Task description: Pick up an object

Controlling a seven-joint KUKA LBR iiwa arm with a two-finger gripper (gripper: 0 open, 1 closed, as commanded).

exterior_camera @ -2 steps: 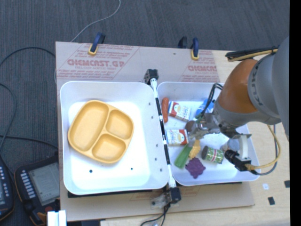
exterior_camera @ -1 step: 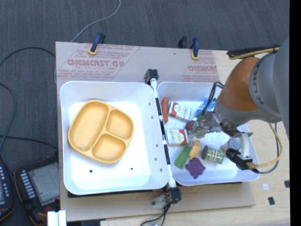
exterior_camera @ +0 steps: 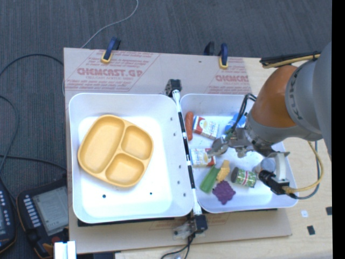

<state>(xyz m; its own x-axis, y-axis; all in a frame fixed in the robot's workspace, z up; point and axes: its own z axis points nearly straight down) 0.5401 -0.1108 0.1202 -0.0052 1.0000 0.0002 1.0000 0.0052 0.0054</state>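
My gripper (exterior_camera: 228,146) hangs low over the middle of the right bin (exterior_camera: 280,198), on the grey arm with the orange band. Small items lie around it in the bin. A white and red packet (exterior_camera: 206,127) and a thin red sausage (exterior_camera: 189,124) lie to its upper left. A small carton (exterior_camera: 200,157) sits just left of it. Below it lie a yellow piece (exterior_camera: 223,171), a green piece (exterior_camera: 209,181), purple grapes (exterior_camera: 223,191) and a small green-labelled jar (exterior_camera: 245,177). A blue item (exterior_camera: 236,122) peeks out beside the wrist. I see nothing held.
The left bin (exterior_camera: 86,209) holds a yellow three-part plate (exterior_camera: 115,150). A ridge with a black clip (exterior_camera: 173,85) divides the bins. The arm's body covers the right bin's right side, and a yellow cable (exterior_camera: 307,186) loops past its edge.
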